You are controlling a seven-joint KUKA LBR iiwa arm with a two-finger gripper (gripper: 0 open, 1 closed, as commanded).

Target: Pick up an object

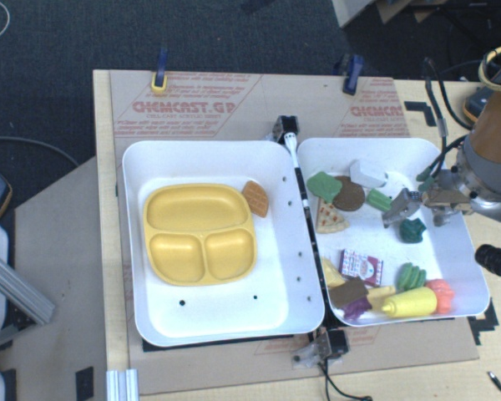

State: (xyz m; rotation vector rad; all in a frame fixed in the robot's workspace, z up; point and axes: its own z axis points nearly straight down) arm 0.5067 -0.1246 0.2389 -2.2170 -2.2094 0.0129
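Note:
My gripper (pixel 419 210) hangs over the right side of the right bin (pixel 459 261), its fingers spread open. A small dark green toy (pixel 412 230) lies just below the gap between them, not gripped. To the gripper's left lie a light green piece (pixel 378 199), a brown round cookie (pixel 348 195), a leafy green toy (pixel 323 184) and a white piece (pixel 369 175). A pizza slice (pixel 330 218) rests near the bin's left wall.
At the right bin's front lie a pink box (pixel 361 266), a brown block (pixel 348 291), a yellow bottle (pixel 407 303), a green pepper (pixel 411 276) and an orange toy (pixel 440 293). The left bin (pixel 142 307) holds a yellow divided plate (pixel 200 230) and a brown bread piece (pixel 255 197).

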